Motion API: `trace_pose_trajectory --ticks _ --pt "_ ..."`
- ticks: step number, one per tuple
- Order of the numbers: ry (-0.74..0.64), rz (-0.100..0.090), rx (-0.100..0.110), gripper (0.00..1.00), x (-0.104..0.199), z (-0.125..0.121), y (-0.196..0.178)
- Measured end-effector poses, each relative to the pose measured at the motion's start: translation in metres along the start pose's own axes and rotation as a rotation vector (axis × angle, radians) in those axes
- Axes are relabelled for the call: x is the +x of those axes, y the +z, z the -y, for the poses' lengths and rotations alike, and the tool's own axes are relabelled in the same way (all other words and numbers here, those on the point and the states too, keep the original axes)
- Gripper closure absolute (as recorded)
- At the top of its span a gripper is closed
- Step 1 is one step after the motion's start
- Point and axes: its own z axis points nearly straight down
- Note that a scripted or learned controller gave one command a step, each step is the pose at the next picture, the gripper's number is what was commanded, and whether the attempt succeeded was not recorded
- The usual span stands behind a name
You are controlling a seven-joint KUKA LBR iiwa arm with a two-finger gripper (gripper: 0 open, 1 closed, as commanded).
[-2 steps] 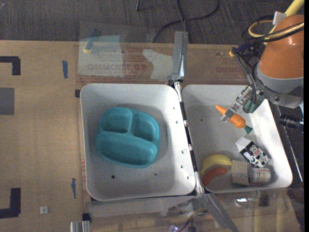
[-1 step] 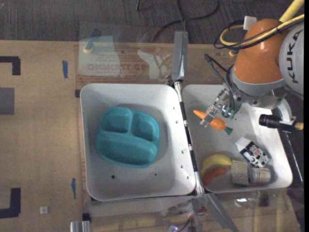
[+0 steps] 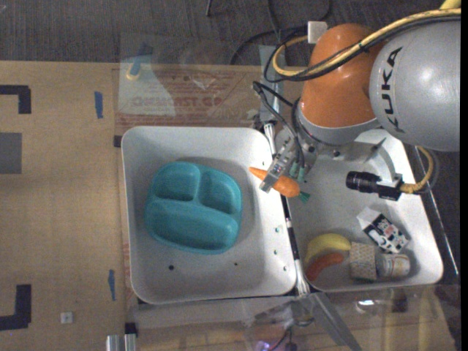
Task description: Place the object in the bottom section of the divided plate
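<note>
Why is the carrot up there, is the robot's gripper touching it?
Touching. In the camera view the gripper has the orange carrot between its fingers, over the rim between the two bins, beside the teal divided plate.

The right-hand shallow white plastic bin (image 3: pixel 433 258) serves as landmark. Inside it, toward its near edge, lie a yellow banana (image 3: pixel 326 244), a red curved piece (image 3: pixel 326 263) just below it, a tan woven cup (image 3: pixel 363 260), and a black-and-white patterned box (image 3: pixel 385 232).
</note>
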Motion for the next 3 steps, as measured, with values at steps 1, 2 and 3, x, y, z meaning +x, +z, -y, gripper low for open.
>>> trace_pose_trajectory --ticks 1,2,3 --pt "0.005 -0.004 0.003 1.0 0.042 -0.051 0.044" --pt "-0.062 -0.003 0.002 1.0 0.121 -0.078 0.039" --pt "-0.06 -0.003 0.002 0.0 0.12 -0.077 0.039"
